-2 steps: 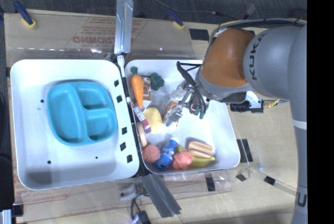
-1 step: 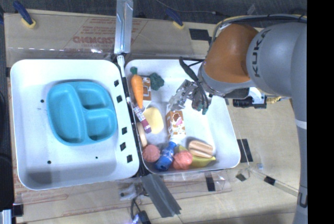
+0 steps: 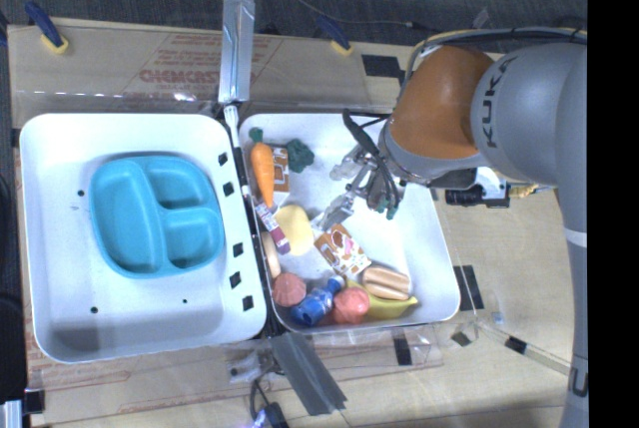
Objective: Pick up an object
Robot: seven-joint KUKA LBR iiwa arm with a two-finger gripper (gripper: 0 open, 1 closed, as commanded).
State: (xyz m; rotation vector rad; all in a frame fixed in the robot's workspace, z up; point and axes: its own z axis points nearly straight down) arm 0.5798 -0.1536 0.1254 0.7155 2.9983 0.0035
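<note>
My gripper (image 3: 342,190) hangs over the middle of the right bin (image 3: 429,226), its two silvery fingers spread open with nothing between them. Toy foods crowd the bin's left and front parts. An orange carrot (image 3: 262,173) and a green broccoli piece (image 3: 299,155) lie to the gripper's left. Just below-left of the lower fingertip sits a pale yellow fruit (image 3: 294,222). A printed snack packet (image 3: 341,251) lies right below the gripper. Farther forward are a hot dog (image 3: 387,280), a banana (image 3: 389,307), two red round fruits (image 3: 290,289) and a blue object (image 3: 314,307).
The left bin (image 3: 50,246) holds a blue divided tray (image 3: 160,213). A metal clamp bar (image 3: 236,47) stands at the back between the bins. The grey arm with its orange band (image 3: 444,102) overhangs the right bin's back right corner.
</note>
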